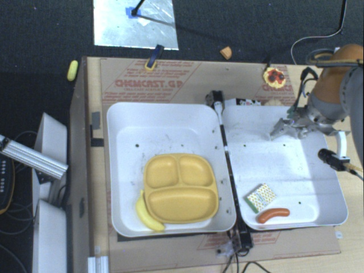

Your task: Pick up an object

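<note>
My gripper (289,131) hangs over the far part of the right bin (284,158), near its back wall. Its fingers are spread open with nothing between them. A small block (261,197) with a green and white pattern lies in the near part of that bin. An orange-red sausage (273,214) lies just in front of the block. Both sit well towards the front of the bin from the gripper. In the left bin (165,124) a yellow divided plate (181,187) lies flat, and a yellow banana (145,215) is tucked against its near left edge.
The grey arm (335,92) comes in over the right bin's far right corner, with a black part (333,159) jutting over the right wall. A small round red and yellow toy (274,77) lies on the cardboard behind the bins. A black divider (224,152) runs between the bins.
</note>
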Tool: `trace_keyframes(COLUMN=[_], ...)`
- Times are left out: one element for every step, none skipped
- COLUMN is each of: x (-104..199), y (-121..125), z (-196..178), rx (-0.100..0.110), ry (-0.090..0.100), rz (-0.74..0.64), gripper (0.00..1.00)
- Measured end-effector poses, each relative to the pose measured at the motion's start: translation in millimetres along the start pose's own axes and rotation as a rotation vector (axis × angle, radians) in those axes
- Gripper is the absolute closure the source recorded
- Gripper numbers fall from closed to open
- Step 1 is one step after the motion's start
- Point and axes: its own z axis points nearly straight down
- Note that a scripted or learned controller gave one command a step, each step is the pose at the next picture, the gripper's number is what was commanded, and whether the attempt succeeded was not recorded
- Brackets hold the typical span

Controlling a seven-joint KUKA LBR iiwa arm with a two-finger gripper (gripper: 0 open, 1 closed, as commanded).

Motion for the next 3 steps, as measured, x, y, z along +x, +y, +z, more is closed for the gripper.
trace_keyframes(x=[6,21,15], y=[-72,3,-81], z=[-34,-9,-54], rx=[0.001,0.001,0.001], ry=[0.0,0.001,0.0], rz=[0.003,0.0,0.003], gripper=[0.0,0.0,0.0])
